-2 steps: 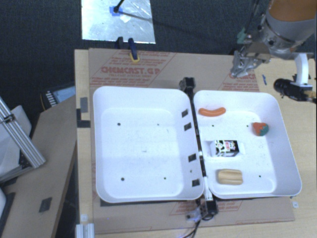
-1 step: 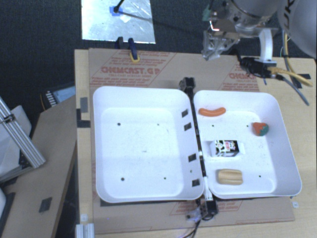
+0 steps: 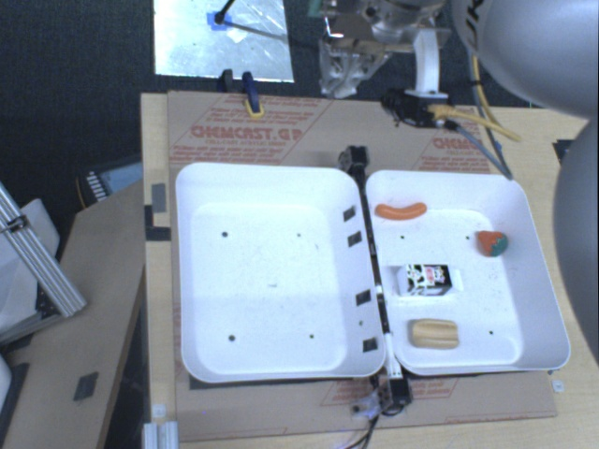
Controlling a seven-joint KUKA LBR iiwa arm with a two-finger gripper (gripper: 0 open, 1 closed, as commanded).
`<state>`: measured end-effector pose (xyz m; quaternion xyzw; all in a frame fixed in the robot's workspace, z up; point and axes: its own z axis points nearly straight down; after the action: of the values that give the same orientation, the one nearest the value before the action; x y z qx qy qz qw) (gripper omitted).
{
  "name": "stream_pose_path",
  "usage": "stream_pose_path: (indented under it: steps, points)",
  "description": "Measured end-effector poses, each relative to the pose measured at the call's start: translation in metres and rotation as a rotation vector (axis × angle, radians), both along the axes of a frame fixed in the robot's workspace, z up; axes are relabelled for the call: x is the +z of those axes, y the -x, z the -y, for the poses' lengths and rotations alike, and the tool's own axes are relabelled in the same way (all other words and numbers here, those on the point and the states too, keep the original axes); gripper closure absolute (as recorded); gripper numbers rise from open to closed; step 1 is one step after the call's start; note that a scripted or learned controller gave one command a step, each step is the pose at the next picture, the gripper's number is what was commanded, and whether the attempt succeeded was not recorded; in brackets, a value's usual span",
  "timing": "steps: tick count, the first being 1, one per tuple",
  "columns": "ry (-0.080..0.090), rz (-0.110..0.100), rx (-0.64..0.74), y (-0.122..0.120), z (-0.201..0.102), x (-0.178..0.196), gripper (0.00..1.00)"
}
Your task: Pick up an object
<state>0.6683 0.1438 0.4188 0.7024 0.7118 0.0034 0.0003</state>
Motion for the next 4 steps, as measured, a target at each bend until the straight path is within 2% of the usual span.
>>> stream_pose_path:
  steps: [1, 2, 3, 4]
  points:
    - [0.007, -0.019, -0.014, 0.047, 0.013, -0.123, 1.0]
    - [-0.001, 0.0, -0.001, 0.064, -0.072, -0.07, 1.0]
    - [0.004, -0.007, -0.007, 0.068, -0.092, -0.115, 1.0]
    - [-0.001, 0.015, -0.008, 0.001, -0.09, 0.03, 1.0]
